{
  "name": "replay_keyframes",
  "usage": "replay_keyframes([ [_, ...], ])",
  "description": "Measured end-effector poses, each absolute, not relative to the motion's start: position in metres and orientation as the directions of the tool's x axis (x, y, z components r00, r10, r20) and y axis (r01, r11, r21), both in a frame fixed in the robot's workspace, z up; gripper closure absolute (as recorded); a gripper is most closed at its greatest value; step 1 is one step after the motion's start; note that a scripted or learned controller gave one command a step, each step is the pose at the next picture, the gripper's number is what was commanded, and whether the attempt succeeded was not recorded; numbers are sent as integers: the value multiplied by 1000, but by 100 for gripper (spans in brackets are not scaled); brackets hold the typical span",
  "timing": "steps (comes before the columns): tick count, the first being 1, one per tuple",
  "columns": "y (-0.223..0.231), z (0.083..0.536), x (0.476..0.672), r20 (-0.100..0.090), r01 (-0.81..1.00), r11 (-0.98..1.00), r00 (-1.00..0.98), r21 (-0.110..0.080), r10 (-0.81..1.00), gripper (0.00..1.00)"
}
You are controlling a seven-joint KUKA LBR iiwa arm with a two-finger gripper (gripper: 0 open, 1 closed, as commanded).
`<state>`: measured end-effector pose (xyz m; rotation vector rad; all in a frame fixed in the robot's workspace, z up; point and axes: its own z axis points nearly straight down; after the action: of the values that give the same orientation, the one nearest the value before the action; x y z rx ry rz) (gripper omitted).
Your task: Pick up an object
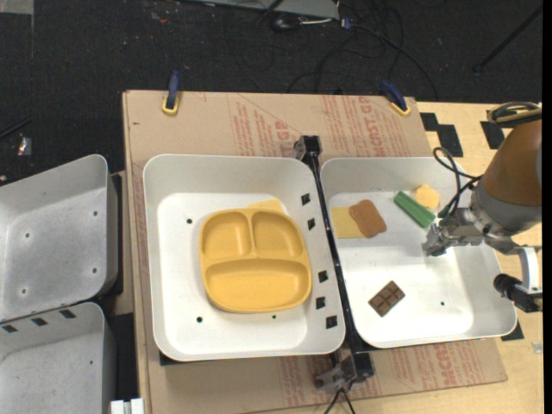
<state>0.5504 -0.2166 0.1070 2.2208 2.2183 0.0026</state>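
Since the gripper (434, 241) sits low in the right bin (492, 322) beside the green block (414, 208), it's probably lining up a grab, though I can't tell its grip.

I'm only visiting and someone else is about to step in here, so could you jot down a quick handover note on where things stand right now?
Gripper: low inside the right bin, near its right side; whether it grips anything cannot be told from here.
Right bin things: green block and yellow piece just up-left of the gripper, brown cookie-like piece overlapping a tan slice near the divider, chocolate bar toward the front.
Left bin: yellow divided tray.
Done: arm has reached the bin.
Left: nothing looks lifted yet; the pick remains.
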Motion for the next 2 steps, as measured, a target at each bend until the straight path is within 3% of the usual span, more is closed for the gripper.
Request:
replay_keyframes([
  [2,-221,208,558,-3,1000,2,-2,6,1000,100],
])
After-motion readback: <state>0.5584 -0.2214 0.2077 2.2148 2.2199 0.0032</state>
